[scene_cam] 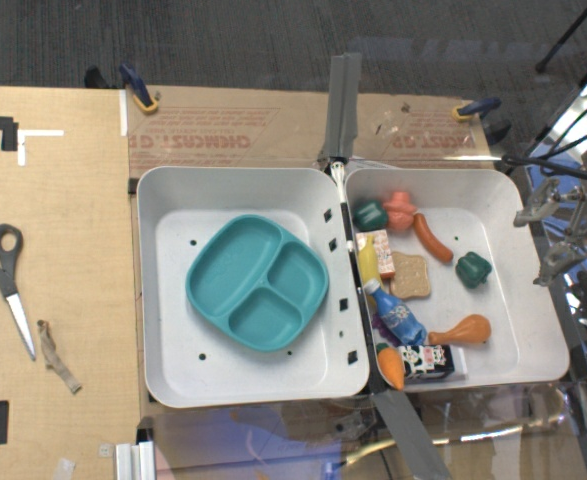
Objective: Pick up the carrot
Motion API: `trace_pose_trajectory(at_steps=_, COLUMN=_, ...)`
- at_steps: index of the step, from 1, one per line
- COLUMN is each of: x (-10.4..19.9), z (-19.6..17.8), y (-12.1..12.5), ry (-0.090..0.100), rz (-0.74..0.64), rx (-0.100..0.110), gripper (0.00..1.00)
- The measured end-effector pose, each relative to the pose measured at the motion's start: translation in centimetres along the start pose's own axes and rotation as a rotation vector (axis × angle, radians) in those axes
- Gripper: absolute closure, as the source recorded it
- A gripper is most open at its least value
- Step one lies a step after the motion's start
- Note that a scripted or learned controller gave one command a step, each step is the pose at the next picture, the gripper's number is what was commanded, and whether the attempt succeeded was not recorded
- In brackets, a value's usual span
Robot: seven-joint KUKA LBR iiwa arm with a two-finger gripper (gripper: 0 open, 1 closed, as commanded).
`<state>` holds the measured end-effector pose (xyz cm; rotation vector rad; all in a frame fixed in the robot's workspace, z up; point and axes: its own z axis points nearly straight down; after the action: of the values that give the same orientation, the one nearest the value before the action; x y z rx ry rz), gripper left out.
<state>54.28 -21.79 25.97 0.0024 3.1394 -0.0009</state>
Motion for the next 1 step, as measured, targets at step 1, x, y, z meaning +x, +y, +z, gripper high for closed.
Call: trace_pose_trajectory(at_steps=1, x=6.5, z=13.56, y=5.51, ry=0.002, rz=0.015, rx=-0.001, gripper=0.0)
